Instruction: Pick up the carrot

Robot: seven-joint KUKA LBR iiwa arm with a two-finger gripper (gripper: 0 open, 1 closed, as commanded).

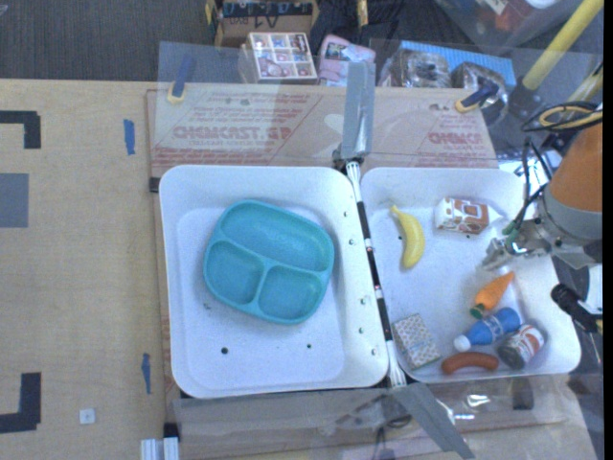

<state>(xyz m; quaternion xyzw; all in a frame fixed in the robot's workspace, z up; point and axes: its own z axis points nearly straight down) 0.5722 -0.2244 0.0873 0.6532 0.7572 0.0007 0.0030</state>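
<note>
Right side of frame, right bin (421, 185): my working area.
Gripper (505, 248): I hover at the bin's right wall, just above the carrot; finger state: cannot tell.
Carrot (492, 291): lower right of bin, orange, tilted, lying free.
Neighbours: blue bottle (490, 329) just below; banana (411, 237) left.
Left bin (182, 286): teal tray (268, 261).
</note>
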